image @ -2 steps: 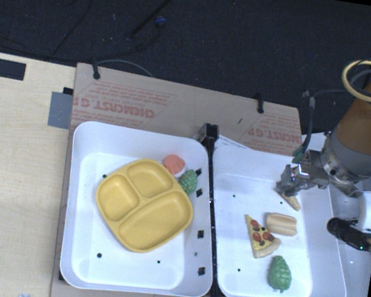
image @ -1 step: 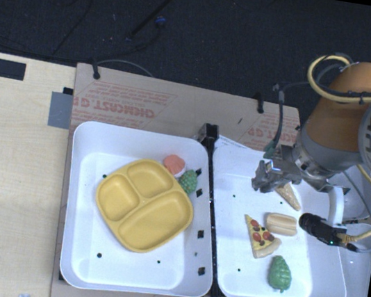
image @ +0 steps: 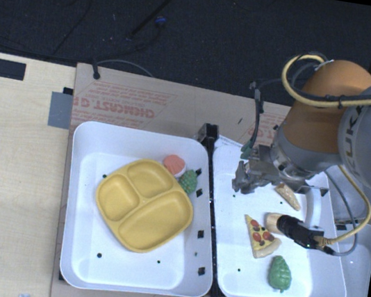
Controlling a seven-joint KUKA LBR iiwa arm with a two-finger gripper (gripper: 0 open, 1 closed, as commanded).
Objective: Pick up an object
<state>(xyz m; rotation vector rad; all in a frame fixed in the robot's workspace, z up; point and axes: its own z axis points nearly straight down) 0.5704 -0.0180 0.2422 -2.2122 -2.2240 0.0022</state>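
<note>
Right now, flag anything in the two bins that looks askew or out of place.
The yellow divided plate sits turned at a slant in the left bin, with a green toy and a pinkish piece lying off it beside its upper edge. Nothing looks spilled or broken.

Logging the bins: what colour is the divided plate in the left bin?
Yellow. The divided plate shows plainly in the camera view.
</note>
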